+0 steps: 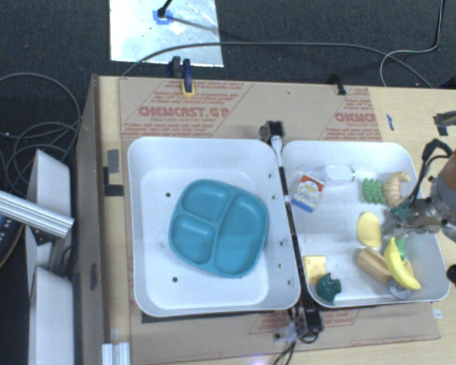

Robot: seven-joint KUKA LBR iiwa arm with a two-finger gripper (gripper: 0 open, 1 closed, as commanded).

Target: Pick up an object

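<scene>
Bench with 2 shallow white bins set side by side, so that you can reach either from the right. The left bin (148,226) holds 1 thing, a blue divided plate (218,226) lying flat near its middle, well apart from the arm. The right bin (342,158) holds the smaller pieces, any of which could serve as the object to pick up: a small carton (307,192) near the dividing wall, a green piece (372,190) and a tan croissant-like piece (395,184) toward the far side, a pale yellow lemon-like piece (369,229) in the middle, a brown roll (374,265) and a banana (401,265) crowded together at the near right corner, and a yellow block (315,267) with a dark green piece (328,286) at the near left. Your gripper (404,220) hangs just beside the lemon-like piece and above the banana; whether its jaws are apart or closed, or have hold of anything, you cannot tell from this slant.
</scene>
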